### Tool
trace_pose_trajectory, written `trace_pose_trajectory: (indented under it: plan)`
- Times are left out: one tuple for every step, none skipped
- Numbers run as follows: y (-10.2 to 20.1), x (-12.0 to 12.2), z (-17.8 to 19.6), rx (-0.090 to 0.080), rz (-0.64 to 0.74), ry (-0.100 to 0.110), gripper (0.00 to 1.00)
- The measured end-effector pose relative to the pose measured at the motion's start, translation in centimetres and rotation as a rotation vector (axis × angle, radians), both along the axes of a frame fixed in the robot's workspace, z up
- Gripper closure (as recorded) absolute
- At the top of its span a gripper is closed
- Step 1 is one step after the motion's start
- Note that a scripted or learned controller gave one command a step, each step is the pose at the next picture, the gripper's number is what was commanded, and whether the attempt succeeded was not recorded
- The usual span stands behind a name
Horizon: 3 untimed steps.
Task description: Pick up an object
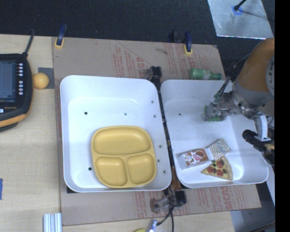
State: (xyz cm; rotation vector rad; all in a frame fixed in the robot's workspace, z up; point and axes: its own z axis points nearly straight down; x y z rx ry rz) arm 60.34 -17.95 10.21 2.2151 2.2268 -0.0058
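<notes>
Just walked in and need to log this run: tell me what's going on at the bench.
The grey-and-orange arm reaches in from the right, its hand low over the right bin, at something small and green near the bin's back part. I cannot tell whether it grips anything. A small printed card, a patterned packet and a pizza slice toy lie untouched at that bin's front. The left bin holds a yellow divided tray.

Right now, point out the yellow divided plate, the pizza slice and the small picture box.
yellow divided plate [122, 140], camera view, on its large top compartment.
pizza slice [218, 168], camera view, on its topping.
small picture box [195, 157], camera view, on its printed face.
</notes>
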Motion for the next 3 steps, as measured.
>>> trace_pose_trajectory:
  plan:
    - [4.9, 4.9, 5.6, 0.004, -0.002, -0.002, 1.0]
    - [11.5, 5.0, 10.7, 0.005, -0.001, -0.001, 1.0]
    - [21.0, 0.6, 11.0, 0.003, 0.002, 0.002, 1.0]
